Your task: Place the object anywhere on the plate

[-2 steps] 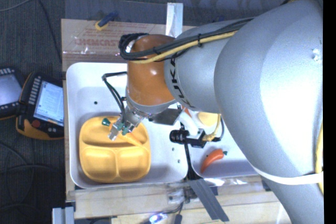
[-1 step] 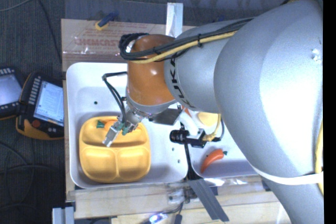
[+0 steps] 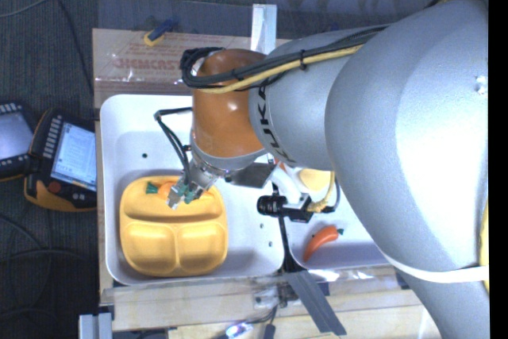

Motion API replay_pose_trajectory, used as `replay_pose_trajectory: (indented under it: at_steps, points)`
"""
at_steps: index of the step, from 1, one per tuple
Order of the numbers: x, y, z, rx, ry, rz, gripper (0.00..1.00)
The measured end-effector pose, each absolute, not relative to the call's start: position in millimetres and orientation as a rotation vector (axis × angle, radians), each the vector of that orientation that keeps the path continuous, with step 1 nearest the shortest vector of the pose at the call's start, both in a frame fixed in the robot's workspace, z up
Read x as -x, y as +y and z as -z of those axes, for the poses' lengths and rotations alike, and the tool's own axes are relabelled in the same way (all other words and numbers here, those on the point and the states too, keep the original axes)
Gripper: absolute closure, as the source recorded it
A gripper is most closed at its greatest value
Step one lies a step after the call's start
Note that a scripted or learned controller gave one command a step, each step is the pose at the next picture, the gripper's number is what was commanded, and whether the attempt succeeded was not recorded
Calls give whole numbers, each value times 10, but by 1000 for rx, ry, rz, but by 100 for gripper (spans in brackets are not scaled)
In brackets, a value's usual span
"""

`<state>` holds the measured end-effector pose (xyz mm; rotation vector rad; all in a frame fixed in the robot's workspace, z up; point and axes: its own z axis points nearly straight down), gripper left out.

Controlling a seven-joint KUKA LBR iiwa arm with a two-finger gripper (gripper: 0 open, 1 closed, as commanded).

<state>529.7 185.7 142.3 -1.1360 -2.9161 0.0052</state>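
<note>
The gripper [image 3: 184, 194] hangs low over the yellow plate's [image 3: 173, 238] back section, beside a small orange object [image 3: 161, 188] lying there; its grasp I cannot tell. Placing looks nearly done; next, lift clear.

A glossy yellow sectioned plastic plate [image 3: 173, 233] lies in the lower left of a shallow white plastic bin [image 3: 127, 135], with a small orange object [image 3: 161, 188] on its upper edge beside the teal-tipped metal gripper [image 3: 183, 194]. The large grey arm [image 3: 397, 139] wears a burnt-orange band [image 3: 226, 111] and carries black and yellow cables. An orange carrot-shaped toy with a green tip [image 3: 321, 240] sits in the lower-right white bin [image 3: 349, 256], all over dark grey carpet [image 3: 63, 4].
</note>
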Motion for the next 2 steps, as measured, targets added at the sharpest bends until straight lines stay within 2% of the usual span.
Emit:
replay_pose_trajectory:
  at_steps: [1,2]
  points:
    - [-5502,1446,-1033,1101,-2930,-3,100]
    - [-5510,1456,-1042,1102,-2932,1,0]
